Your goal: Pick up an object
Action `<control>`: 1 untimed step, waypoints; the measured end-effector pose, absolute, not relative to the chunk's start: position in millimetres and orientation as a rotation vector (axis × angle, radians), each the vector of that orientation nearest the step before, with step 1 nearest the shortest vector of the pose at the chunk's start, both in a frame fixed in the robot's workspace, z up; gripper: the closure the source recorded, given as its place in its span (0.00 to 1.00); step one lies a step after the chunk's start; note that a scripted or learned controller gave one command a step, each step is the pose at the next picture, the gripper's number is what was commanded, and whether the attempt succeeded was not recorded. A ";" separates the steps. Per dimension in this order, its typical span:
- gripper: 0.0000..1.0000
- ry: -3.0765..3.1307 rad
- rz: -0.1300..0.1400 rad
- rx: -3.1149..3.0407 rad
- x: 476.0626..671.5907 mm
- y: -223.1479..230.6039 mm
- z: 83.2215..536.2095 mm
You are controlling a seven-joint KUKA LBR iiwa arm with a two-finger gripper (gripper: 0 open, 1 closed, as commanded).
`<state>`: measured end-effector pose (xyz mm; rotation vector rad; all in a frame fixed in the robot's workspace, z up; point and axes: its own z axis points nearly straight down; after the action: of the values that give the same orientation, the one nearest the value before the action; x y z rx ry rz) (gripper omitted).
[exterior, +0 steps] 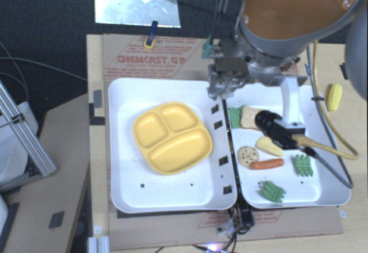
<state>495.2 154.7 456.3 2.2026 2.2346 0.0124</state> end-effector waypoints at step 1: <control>1.00 2.239 0.015 2.196 495.7 154.9 467.2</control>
<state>495.7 154.9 467.2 2.1964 2.2390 0.0154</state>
